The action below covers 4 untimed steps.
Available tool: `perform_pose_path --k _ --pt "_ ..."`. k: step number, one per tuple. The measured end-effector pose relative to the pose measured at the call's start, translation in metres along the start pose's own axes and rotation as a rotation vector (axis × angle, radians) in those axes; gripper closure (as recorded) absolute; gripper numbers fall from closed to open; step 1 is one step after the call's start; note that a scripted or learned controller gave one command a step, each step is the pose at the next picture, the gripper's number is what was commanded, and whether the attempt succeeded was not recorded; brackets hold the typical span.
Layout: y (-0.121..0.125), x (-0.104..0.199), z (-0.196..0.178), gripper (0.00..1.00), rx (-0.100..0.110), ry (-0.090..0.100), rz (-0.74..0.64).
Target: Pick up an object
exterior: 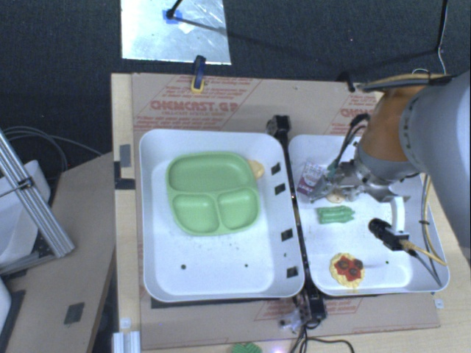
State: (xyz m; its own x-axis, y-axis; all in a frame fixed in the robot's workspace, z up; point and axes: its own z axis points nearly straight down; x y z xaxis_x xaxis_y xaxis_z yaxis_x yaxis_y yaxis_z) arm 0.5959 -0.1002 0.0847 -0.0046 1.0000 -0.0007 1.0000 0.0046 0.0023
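Note:
My gripper [329, 187] is low in the right bin [412, 274], near its far left part. It sits against a crumpled clear packet with pink print [312, 173]; whether it has hold of the packet is hidden. Just in front of the gripper lies a green ridged toy [335, 214]. Nearer the front of that bin rests a small round pizza toy [347, 268], yellow with red topping. The grey arm with its orange band [386, 127] comes in over the bin's right side.
The left bin [158, 271] holds a green divided plate [213, 193], with a small yellow item [256, 169] peeking out at its far right edge. A black cable fitting [386, 233] hangs from the arm over the right bin. Black clips line the wall between the bins.

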Motion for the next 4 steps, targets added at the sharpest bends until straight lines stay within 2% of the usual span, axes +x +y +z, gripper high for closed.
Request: perform_pose_path --k 4 --pt "0.0000 0.0000 0.0000 0.00 0.000 0.000 0.000"
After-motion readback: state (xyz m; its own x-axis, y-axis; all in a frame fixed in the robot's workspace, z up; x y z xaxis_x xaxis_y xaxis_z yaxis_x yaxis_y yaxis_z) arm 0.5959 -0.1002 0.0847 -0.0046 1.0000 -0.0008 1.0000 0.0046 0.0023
